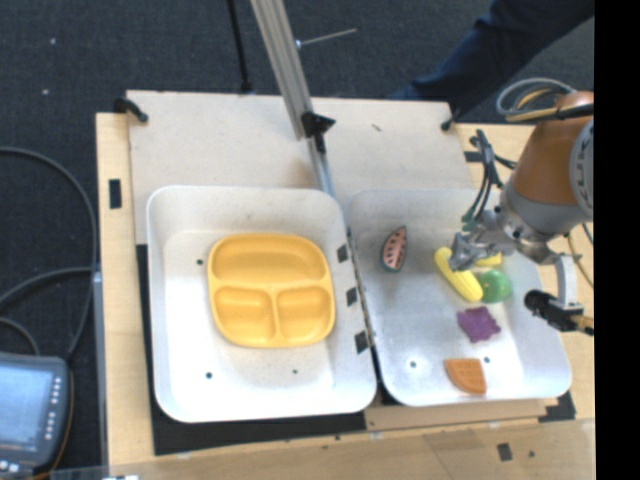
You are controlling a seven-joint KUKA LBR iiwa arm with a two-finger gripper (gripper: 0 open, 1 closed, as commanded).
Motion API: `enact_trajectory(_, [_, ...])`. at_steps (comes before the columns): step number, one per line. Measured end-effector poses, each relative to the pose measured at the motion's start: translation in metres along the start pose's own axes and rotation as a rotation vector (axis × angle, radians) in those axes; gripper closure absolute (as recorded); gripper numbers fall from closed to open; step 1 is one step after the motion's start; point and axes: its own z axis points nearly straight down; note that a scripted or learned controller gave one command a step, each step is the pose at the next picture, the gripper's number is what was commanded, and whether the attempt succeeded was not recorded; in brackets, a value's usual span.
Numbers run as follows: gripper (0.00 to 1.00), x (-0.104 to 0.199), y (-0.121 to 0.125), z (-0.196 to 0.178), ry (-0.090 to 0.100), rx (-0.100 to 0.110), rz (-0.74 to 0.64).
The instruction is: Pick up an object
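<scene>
- A small grey screen [30, 408] sits at the far left on the dark floor. No words can be read on it or on anything else here.
- The tan bench [220, 128] carries two white bins side by side.
- The left bin [180, 228] holds one yellow tray [270, 288] with three parts. The tray lies flat near the middle of the bin.
- A silver pole [285, 58] leans up from the back of the bench, between the two bins.
- The right bin [420, 218] holds the toys. A red watermelon slice [394, 249] lies near its left side.
- An orange piece [466, 374] lies at the front of that bin. A purple toy [479, 323] lies just behind it.
- A yellow corn toy [456, 274] lies in the middle right, touching a green toy [494, 286].
- The tool [467, 251] is right over the corn toy. It may be touching it. I cannot tell how the tool is set.
- The grey arm with the orange band [550, 163] comes in from the right and hides the bin's back corner.
</scene>
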Motion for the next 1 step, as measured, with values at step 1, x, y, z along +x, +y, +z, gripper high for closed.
enact_trajectory(1, [1.00, -0.0032, -0.0045, -0.0629, -0.001, -0.004, 0.000])
